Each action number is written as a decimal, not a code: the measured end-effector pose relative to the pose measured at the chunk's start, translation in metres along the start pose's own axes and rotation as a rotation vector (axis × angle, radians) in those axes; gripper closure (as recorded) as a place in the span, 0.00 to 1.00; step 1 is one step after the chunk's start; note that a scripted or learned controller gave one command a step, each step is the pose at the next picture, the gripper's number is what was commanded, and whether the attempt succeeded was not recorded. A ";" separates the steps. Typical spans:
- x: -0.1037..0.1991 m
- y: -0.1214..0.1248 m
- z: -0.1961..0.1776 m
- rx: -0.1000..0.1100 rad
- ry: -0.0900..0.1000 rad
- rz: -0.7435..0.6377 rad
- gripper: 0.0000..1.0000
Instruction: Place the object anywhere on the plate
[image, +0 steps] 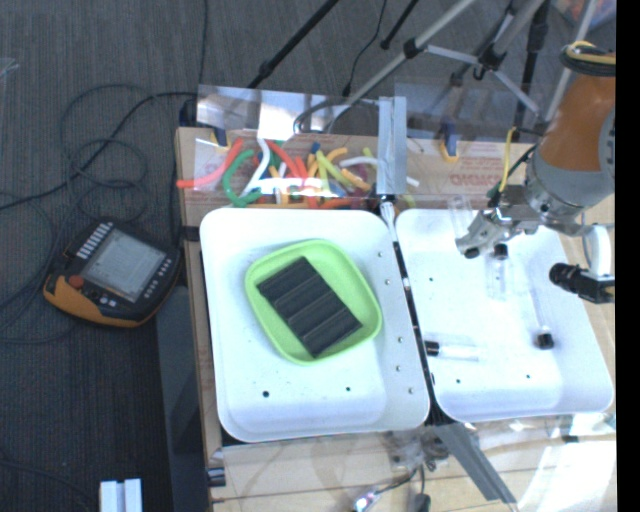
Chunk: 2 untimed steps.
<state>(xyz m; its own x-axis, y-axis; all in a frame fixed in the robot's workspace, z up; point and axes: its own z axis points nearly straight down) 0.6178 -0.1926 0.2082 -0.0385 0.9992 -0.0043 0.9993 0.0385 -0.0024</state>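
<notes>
A black ribbed rectangular object (308, 306) lies flat on the green plate (262, 275), filling most of its middle. The plate sits in the left white bin (300, 400). My gripper (497, 262) hangs over the upper part of the right white bin (520, 385), well to the right of the plate and apart from the object. Nothing shows in its grasp. The grey arm with its orange band (580, 130) reaches in from the upper right.
In the right bin lie a small black piece (543, 340) and a thin pen-like stick (452, 349) near the divider. Coloured tubes (290, 170) are piled behind the left bin. A teach pendant (112, 270) rests on the floor at left.
</notes>
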 end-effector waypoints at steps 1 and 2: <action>0.049 -0.033 0.061 -0.001 0.005 -0.197 1.00; 0.106 -0.047 0.035 -0.008 0.012 -0.179 1.00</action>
<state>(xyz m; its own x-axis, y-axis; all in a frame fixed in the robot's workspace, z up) 0.5663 -0.0888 0.1732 -0.2158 0.9764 0.0075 0.9764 0.2158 0.0064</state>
